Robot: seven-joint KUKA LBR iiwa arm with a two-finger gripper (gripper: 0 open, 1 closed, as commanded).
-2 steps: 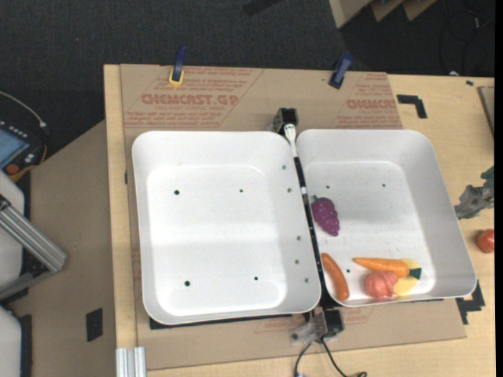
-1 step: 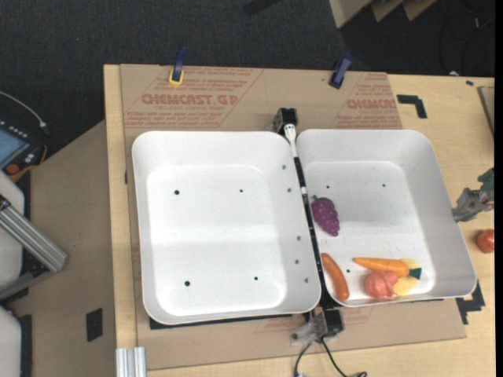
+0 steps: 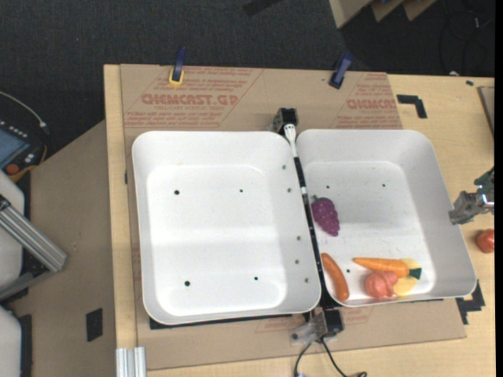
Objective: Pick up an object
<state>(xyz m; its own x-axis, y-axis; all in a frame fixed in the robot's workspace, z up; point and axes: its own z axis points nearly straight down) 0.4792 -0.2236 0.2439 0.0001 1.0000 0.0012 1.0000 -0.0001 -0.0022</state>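
The left bin (image 3: 212, 218) sits at the left of the bench. Just beside it, the right bin (image 3: 377, 151) holds 5 small toy foods, all crowded toward its near-left corner. A purple grape bunch (image 3: 325, 215) lies close to the left wall, apart from the rest. Below it an orange sausage (image 3: 335, 276) lies along the same wall. Right of that, a carrot (image 3: 383, 265) rests across the top of a pink fruit (image 3: 379, 285) and a small yellow piece (image 3: 404, 287), the 3 touching.

These look like light, hard plastic pieces, smooth and likely to slip or roll under a pinch. The grape bunch seems the easiest choice: it stands alone and its bumpy surface should give some grip, taken across its narrow width. The carrot would be best squeezed across its middle.

At the far right edge, the gripper (image 3: 470, 204) hangs over the right bin's rim; whether it is spread or closed cannot be told.

The cardboard under the bins reads "CHEMCAST GP" in red print.
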